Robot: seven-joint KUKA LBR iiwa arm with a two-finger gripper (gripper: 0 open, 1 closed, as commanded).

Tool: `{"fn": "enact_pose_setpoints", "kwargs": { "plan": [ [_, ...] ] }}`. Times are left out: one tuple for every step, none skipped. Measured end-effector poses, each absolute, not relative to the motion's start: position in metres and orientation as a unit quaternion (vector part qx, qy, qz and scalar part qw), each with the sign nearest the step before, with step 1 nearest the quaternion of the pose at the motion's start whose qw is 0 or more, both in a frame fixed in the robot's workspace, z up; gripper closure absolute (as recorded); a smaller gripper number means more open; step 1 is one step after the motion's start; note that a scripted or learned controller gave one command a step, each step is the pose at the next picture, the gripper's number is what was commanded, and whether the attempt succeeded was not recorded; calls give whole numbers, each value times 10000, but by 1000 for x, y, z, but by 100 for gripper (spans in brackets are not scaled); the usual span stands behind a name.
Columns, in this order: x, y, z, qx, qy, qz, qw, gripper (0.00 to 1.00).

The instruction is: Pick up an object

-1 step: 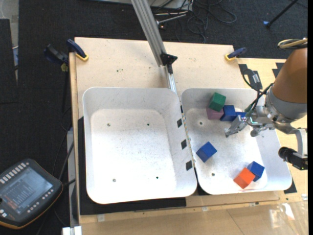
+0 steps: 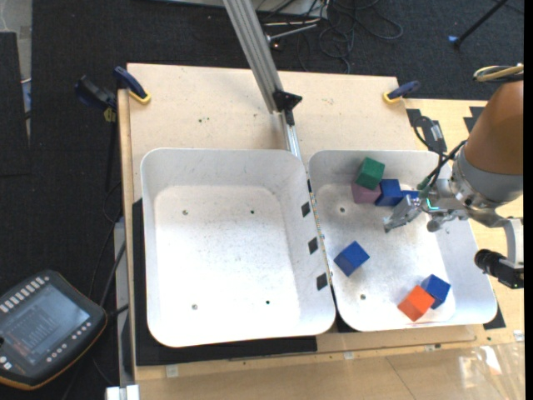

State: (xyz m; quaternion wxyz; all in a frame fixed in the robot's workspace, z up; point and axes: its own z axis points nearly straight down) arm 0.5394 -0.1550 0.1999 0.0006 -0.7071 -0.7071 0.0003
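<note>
Far left, off the bench: a handheld pendant (image 2: 40,327) with a grey screen and orange rim, lying on dark floor. Pale, matte bench top (image 2: 216,107), speckled, with blue-and-yellow clamps (image 2: 133,86) at the far corners. A slanted aluminium rail (image 2: 250,36), ribbed and silvery, running down to the seam between the bins. Left bin (image 2: 221,244): shallow, glossy white plastic, rounded corners, dusted with dark specks. Right bin (image 2: 379,319): same moulded shape. Inside it, a cluster at the far side: green cube (image 2: 371,172) tilted on a dull purple block (image 2: 363,193), a blue cube (image 2: 390,192) touching their right side. Alone near the middle, a second blue cube (image 2: 351,257), sharp-edged and matte. At the near right corner, an orange cube (image 2: 415,303) pressed against a third blue cube (image 2: 435,289). Gripper (image 2: 400,217), metallic grey, low over the bin just right of the cluster; fingers spread apart, nothing between them. Above it, the rounded orange band of the arm (image 2: 498,136).
</note>
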Motion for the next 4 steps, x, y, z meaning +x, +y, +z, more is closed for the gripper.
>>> {"fn": "enact_pose_setpoints", "kwargs": {
  "plan": [
    [539, -153, 157, -7074, -7068, 13, 18, 0],
    [535, -148, 112, -7074, -7068, 12, 18, 0],
    [535, -147, 94, -7074, -7068, 6, 2, 0],
    [536, -147, 105, -7072, -7070, -4, -2, 100]
  ]
}}
